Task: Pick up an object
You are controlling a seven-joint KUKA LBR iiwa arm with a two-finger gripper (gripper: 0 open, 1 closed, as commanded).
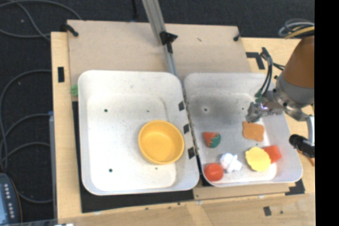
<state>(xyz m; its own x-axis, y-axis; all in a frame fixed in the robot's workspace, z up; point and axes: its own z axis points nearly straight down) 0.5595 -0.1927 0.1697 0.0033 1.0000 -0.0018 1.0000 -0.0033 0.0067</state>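
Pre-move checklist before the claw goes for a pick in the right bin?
1. Claw over right bin: ok.
2. Nearest target, orange flat piece, just below the claw, apart from neighbours: ok.
3. Claw empty: cannot tell, too small to see.
4. Yellow piece and red block touching; a clean single pick there: not ok.
5. Yellow bowl in left bin, away from the arm's path: ok.

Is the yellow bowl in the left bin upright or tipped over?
Upright. The yellow bowl sits in the left bin with its round opening facing up, inside visible.
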